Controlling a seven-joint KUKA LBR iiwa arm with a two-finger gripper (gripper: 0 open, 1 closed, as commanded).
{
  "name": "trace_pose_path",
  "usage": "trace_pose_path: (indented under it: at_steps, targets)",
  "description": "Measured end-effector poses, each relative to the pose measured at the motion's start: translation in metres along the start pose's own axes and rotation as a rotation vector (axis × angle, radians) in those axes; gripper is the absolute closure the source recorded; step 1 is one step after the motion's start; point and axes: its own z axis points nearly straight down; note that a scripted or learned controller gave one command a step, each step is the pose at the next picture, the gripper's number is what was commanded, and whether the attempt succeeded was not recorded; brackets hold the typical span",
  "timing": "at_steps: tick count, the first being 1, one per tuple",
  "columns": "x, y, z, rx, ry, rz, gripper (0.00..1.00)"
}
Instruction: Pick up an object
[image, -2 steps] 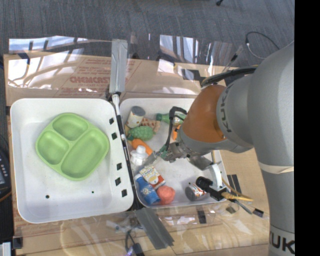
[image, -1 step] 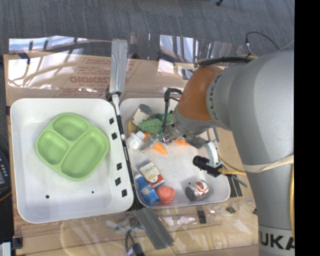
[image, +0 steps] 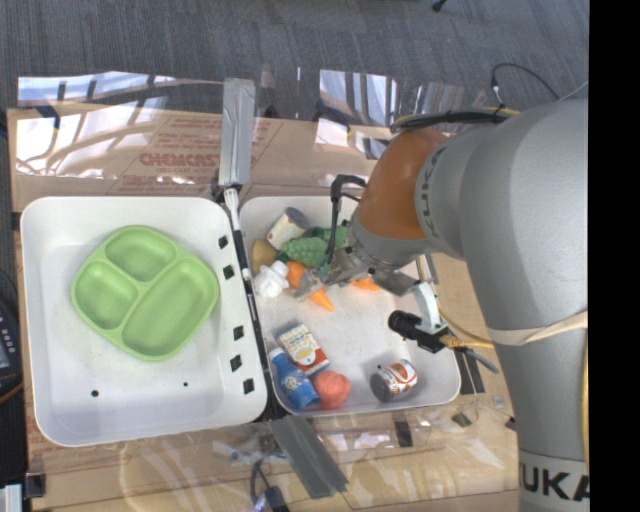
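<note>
The pincer (image: 335, 268), its grip impossible to judge, sits low over an orange carrot (image: 322, 298) pointing lower right

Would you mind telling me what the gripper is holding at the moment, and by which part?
It cannot be told: the gripper is down among toys in the right bin.

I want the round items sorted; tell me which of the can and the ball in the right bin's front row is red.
The red ball, lying beside the blue item near the front wall. The can to its right is silver with orange markings.
</note>
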Motion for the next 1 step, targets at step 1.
trace_pose_path:
  at_steps: [1]
  targets:
    - [0.0563,0.0123,-0.0955,-0.009,-0.006,-0.135,1.00]
